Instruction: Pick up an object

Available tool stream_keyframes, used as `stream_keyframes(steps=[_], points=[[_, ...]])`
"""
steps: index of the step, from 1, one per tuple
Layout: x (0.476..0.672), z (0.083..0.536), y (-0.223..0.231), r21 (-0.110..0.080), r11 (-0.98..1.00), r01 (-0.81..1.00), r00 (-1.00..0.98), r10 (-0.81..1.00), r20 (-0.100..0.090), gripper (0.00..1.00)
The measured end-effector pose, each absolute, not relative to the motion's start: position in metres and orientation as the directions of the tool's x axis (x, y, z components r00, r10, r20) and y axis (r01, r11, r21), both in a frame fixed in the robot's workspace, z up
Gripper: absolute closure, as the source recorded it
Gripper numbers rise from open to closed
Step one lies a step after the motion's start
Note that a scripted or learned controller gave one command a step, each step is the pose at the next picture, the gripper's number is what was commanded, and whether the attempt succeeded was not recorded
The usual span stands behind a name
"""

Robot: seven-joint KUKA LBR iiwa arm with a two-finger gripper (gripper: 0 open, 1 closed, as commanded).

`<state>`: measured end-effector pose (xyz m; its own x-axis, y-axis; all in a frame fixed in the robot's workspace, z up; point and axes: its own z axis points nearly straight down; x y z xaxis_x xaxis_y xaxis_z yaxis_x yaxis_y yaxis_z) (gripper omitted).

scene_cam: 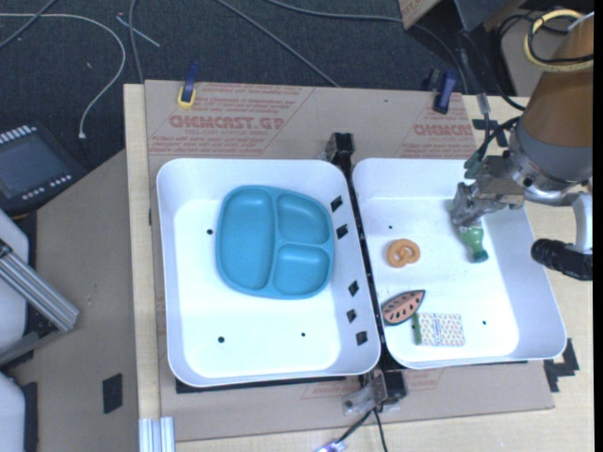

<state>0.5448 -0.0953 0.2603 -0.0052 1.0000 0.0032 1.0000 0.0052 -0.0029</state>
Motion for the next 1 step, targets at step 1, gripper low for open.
stream_keyframes(steps=[1], points=[[0.5355, 0.2436, -0.0479, -0.004, 0.005, 1.0, -0.005, 1.0, 0.003, 1.0]])
